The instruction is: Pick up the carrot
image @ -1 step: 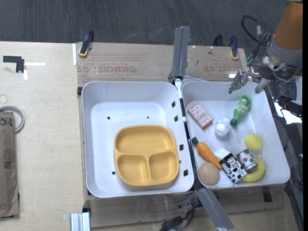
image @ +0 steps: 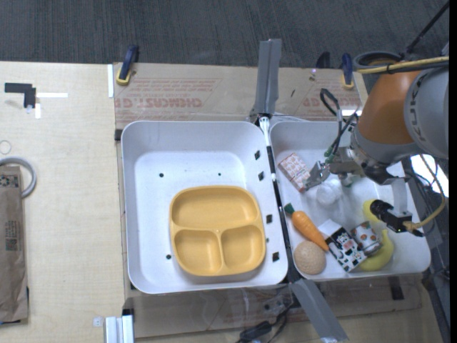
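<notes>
Nearest in the right bin (image: 421, 266) lie a tan ball (image: 310, 257), a patterned carton (image: 343, 247) and a banana (image: 379, 254). Just behind them the carrot (image: 310, 228) lies slantwise near the dividing wall, untouched. Farther back the hand (image: 323, 175) hangs over a clear wrapper; whether it is open I cannot tell. Alongside, the left bin (image: 143, 191) holds a yellow divided plate (image: 216, 230).

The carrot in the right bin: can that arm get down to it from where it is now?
Probably yes. The carrot lies uncovered with its top free; the gripper hovers just behind it, though a round tan thing crowds its tip.
</notes>
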Motion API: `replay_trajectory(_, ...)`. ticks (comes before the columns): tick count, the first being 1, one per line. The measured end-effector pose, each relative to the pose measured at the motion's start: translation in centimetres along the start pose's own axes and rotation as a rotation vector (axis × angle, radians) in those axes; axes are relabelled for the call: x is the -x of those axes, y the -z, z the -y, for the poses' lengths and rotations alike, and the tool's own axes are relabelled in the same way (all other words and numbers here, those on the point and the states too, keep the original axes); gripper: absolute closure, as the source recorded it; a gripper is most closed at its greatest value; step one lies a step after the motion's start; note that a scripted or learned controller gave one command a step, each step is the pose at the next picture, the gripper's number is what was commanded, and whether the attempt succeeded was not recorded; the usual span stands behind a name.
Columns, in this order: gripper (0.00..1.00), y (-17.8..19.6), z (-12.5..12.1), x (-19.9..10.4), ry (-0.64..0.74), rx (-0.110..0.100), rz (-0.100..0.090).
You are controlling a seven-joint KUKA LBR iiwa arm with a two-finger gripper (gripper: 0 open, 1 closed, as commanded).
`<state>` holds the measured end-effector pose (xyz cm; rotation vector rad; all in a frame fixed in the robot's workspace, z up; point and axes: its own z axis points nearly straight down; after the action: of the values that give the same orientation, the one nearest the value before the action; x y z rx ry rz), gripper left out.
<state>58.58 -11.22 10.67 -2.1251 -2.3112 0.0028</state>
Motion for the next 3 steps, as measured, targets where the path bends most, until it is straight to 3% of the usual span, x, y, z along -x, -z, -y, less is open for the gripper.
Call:
replay_trajectory(1,0.00,-0.1,6.6,-2.2,0.016,0.001,0.000)
replay_trajectory(2,0.00,1.2,10.8,-1.0,-0.235,0.000,-0.001)
replay_trajectory(3,0.00,-1.6,4.2,0.8,0.184,0.002,0.001)
